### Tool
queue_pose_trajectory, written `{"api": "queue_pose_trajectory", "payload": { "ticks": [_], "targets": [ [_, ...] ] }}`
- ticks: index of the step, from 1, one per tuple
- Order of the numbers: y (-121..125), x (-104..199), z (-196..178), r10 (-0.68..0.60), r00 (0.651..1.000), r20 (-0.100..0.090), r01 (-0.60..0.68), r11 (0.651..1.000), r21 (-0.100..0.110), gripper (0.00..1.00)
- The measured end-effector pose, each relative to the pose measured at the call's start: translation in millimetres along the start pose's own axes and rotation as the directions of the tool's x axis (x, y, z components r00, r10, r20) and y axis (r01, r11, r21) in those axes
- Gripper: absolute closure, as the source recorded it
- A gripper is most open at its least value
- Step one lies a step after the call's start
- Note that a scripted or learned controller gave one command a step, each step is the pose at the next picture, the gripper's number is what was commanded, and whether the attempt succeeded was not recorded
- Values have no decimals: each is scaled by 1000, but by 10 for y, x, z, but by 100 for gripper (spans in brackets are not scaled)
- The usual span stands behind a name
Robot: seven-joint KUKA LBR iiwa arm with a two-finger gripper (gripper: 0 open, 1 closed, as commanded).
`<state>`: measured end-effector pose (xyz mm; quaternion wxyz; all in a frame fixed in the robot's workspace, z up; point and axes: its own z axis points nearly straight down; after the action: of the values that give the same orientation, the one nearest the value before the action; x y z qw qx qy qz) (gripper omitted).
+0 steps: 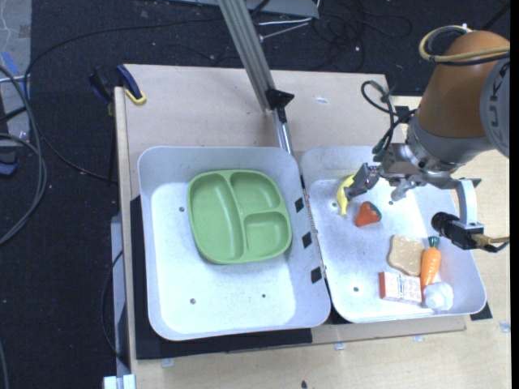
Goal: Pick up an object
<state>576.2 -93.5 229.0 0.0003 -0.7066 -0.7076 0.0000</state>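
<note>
My gripper (383,185) hangs over the far part of the right bin (357,298), open, with nothing between its fingers. Its left finger (362,180) is beside a small yellow banana (345,194). A red strawberry-like piece (368,215) lies just below the gripper, apart from both fingers. Nearer the front of that bin lie a slice of toast (405,254), an orange carrot (430,265), a small red-and-white box (400,287) and a white lump (439,297).
The left bin (162,298) holds a green divided plate (240,215). A slanted metal pole (247,39) comes down to the bins' far edge between them. The arm's orange band (466,71) and a black bracket (456,229) overhang the right bin's right side.
</note>
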Motion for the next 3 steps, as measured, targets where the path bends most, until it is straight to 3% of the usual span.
{"api": "queue_pose_trajectory", "payload": {
  "ticks": [2, 3],
  "targets": [
    [22, 16, 1188, 3, 1000, 0, -3, 1000, 5, 0],
    [24, 18, 1370, 3, 1000, 1, -3, 1000, 0, 0]
  ]
}}
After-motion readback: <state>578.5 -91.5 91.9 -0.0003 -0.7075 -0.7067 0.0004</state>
